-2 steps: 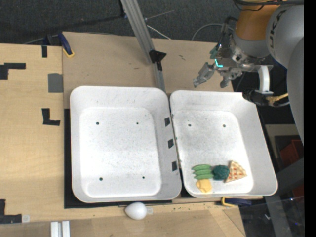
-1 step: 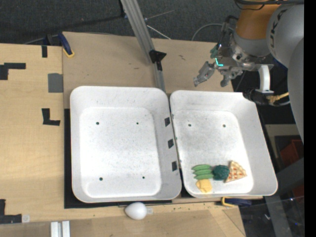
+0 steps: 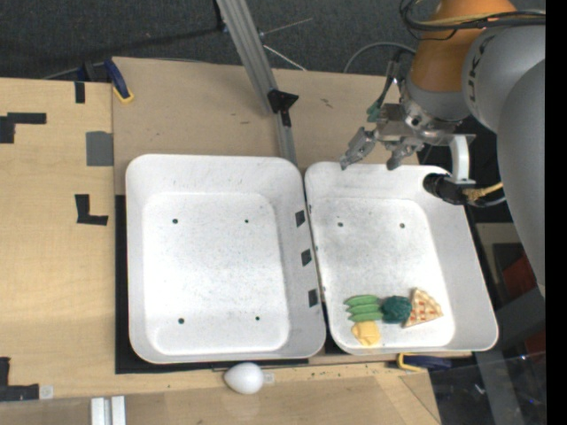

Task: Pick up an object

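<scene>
Small cluster of objects lies in the near right corner of the right-hand shallow white plastic bin (image 3: 461, 264). Cluster contents: a green ridged pod-shaped piece (image 3: 361, 305), a dark green broccoli-like lump (image 3: 396, 308) just beside it, a triangular pizza-slice toy with orange crust and red dots (image 3: 424, 308) touching the lump on its right, and a small yellow chunk (image 3: 367, 332) below the green pod. All four rest on the bin floor, close together.

Left-hand shallow white plastic bin (image 3: 213, 171) sits side by side with the right one, rims touching along the middle. A white egg-shaped object (image 3: 244, 378) lies on the pale wooden tabletop (image 3: 53, 264) just outside the left bin's near edge.

Claw (image 3: 379, 156), two dark metal fingers, hangs above the far rim of the right bin, well apart from the cluster. Fingers spread, gap visible between tips, nothing between them. Grey arm with orange band (image 3: 461, 25) comes in from the upper right. A tilted grey metal rail (image 3: 252, 51) crosses the far side of the tabletop, ending near the bins' shared far corner.
</scene>
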{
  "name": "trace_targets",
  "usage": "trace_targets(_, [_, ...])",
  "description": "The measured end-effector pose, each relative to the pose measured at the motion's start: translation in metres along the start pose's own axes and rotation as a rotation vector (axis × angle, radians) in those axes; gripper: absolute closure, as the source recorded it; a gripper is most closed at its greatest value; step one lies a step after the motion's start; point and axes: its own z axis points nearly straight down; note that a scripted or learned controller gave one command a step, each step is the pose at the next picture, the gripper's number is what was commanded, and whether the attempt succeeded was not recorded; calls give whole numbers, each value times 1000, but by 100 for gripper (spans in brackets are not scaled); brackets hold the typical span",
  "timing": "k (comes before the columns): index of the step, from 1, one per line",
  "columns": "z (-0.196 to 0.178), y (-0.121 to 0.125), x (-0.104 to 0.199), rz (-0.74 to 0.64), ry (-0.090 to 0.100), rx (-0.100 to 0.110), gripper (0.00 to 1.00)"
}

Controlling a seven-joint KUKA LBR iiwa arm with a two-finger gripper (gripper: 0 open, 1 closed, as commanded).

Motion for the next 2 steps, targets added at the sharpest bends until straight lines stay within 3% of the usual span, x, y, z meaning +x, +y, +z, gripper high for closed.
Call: trace_targets(2, [118, -2, -4, 0, 1, 2, 0])
